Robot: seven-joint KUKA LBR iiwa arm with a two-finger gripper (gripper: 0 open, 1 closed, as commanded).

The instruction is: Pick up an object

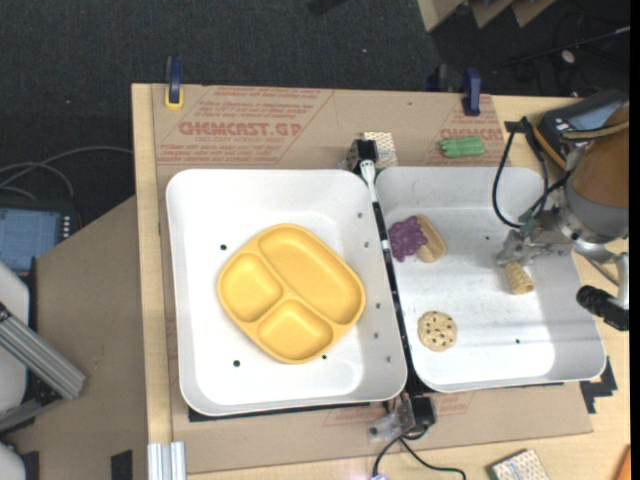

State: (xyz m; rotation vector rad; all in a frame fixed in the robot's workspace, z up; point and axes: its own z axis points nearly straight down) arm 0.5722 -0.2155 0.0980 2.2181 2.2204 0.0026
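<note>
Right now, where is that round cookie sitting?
The cookie lies in the right-hand bin, toward its near-left corner, below the purple grapes and left of the small tan piece by the gripper.

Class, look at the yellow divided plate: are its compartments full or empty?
Empty. All three compartments of the yellow plate show bare yellow; it lies flat in the left bin.

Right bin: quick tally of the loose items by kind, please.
Purple grape bunch: 1
Tan bread piece: 1
Cookie: 1
Small tan cork-like piece below the gripper: 1
Total: 4
</note>
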